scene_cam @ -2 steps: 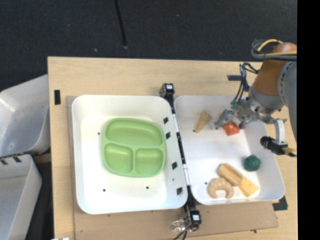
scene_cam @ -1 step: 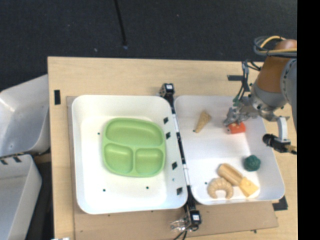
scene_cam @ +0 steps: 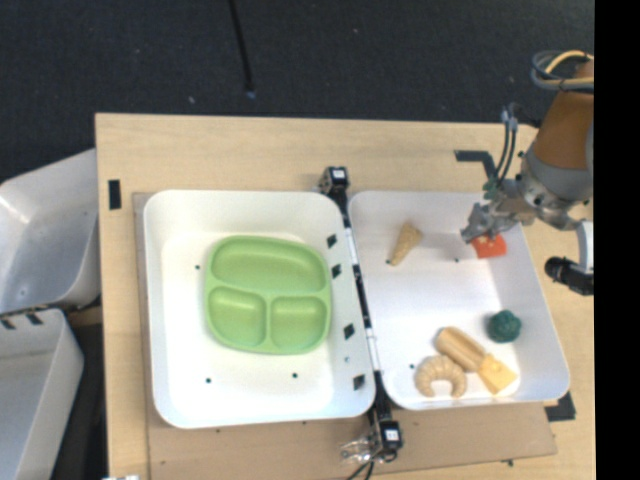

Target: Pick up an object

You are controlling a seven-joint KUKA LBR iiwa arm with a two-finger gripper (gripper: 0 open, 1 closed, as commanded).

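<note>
From my seat, nearest the camera in the right bin [scene_cam: 520,298] sits a tight cluster: a pale curled croissant-shaped toy pastry [scene_cam: 440,376], a tan cylindrical bread-roll toy [scene_cam: 460,346] resting against it, and a yellow wedge of toy cheese [scene_cam: 498,375] just beside the roll. They crowd the near right corner, touching one another, so I judge any grab there risks catching two things at once. A little farther back and to the right lies a small dark green rounded toy [scene_cam: 504,325], apart from the cluster and close to the bin's right wall.

In the left bin [scene_cam: 170,368] a light green plastic plate with three compartments [scene_cam: 268,293] lies flat in the middle, nothing on it.

Farther back in the right bin, a beige cone-shaped toy [scene_cam: 404,243] lies on its side, alone on open white floor, well apart from everything else; I'd call it the easiest target.

At the far right, the grey arm's gripper [scene_cam: 486,230] hangs low over a small orange-red block [scene_cam: 490,247], which looks like the thing being tried for. The block peeks out just below the fingertips, touching or nearly so. I cannot tell whether the pincer is released or clenched, nor whether the block is between its tips or merely beneath them, so I won't count it as held.
</note>
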